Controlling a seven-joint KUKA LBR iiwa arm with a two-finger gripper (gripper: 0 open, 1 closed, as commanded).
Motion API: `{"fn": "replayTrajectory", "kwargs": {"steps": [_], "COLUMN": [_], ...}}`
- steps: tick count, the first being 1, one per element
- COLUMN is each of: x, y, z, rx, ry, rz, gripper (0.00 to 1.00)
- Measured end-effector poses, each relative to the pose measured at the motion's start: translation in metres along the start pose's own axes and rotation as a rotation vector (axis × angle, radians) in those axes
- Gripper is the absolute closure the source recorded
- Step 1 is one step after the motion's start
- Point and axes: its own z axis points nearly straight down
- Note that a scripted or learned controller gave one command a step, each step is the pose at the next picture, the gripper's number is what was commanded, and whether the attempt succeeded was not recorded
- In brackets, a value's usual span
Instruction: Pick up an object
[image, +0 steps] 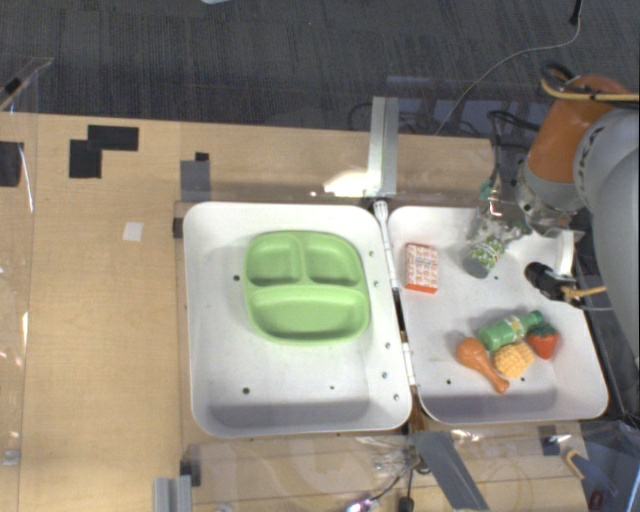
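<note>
1. While we look for a target, the gripper (497, 215) hangs at the far edge of the right bin (440, 400); we cannot tell its state.
2. Just beneath it lies a greenish can (484, 254), tilted, long axis running toward the gripper.
3. Nearer us from the can sit the toy vegetables (512, 346).

The arm (590, 140) is running off the right edge, so its upper part is getting cut away. The claw (492, 225) is blurring against a greenish, possibly transparent object (484, 255), leaving its grip unclear. The worktop (100, 350) is running past the left edge.
</note>
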Motion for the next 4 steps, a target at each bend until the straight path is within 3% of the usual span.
{"fn": "replayTrajectory", "kwargs": {"steps": [1, 2, 3, 4], "x": [0.055, 0.063, 0.090, 0.083], "y": [-0.010, -0.012, -0.016, -0.015], "z": [-0.120, -0.094, -0.109, -0.088], "rx": [0.012, 0.017, 0.018, 0.019], "ry": [0.003, 0.001, -0.001, -0.004], "rz": [-0.056, 0.208, 0.445, 0.708], "gripper": [1.00, 1.00, 1.00, 1.00]}}
